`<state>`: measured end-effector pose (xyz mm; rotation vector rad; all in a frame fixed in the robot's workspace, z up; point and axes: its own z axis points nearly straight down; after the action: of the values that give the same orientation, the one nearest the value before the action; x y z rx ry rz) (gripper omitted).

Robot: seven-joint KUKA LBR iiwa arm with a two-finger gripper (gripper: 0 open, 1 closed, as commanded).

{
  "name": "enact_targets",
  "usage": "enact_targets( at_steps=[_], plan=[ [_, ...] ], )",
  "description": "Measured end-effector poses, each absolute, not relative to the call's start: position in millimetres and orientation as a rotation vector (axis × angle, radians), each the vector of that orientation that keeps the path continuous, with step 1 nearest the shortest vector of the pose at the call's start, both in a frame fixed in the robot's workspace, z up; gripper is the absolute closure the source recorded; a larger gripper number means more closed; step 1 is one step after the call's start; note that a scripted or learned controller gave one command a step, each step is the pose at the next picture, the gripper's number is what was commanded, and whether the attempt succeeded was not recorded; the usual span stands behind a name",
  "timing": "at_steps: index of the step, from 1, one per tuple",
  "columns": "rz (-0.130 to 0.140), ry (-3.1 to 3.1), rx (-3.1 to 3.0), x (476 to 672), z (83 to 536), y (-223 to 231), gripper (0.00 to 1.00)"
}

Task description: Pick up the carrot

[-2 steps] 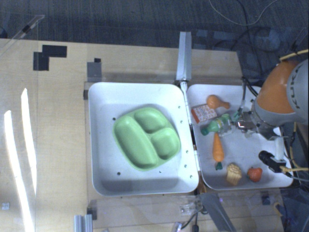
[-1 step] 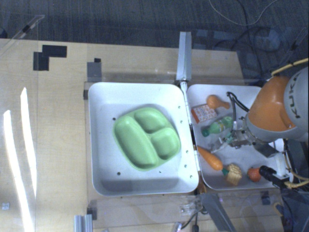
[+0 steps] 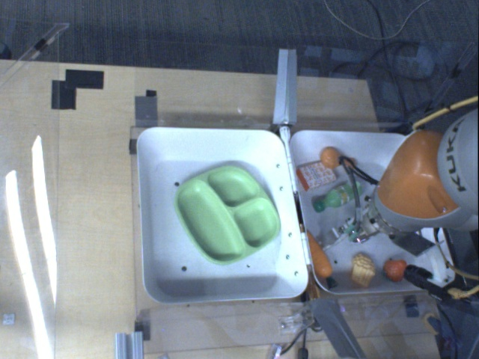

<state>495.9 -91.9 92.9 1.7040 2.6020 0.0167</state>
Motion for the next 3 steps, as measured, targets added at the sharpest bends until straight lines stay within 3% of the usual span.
enact_targets(
  at_steps=[1,2,3],
  plan=[
    [0.022,2.609,1.704,496.8,103.1,-89.5,1.00],
    [0.008,2.444,1.965,510.7,185.8,21.3,1.00],
    [0.006,2.205,2.230,506.1,193.7,-37.5,1.00]
  ],
)
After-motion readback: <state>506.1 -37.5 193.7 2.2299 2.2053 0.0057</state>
